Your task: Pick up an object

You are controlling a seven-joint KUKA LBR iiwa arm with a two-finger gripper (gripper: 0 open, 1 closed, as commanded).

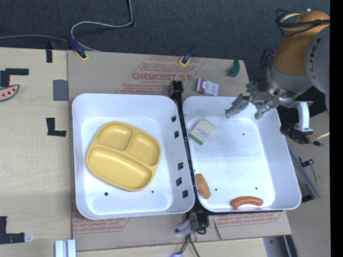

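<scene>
Sausage (pixel 247 202) and carrot piece (pixel 202 186) near front wall of right bin (pixel 278 143).
Gripper (pixel 248 108) poised over back rim, fingers spread wide and holding nothing, presumably ready to descend; packet (pixel 202 131) closest below.

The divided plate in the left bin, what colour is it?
Yellow; the divided plate shows plainly in the camera view.

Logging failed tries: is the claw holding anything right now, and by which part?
Nothing is held. The claw is open above the right bin's far edge, nothing between its fingers.
</scene>
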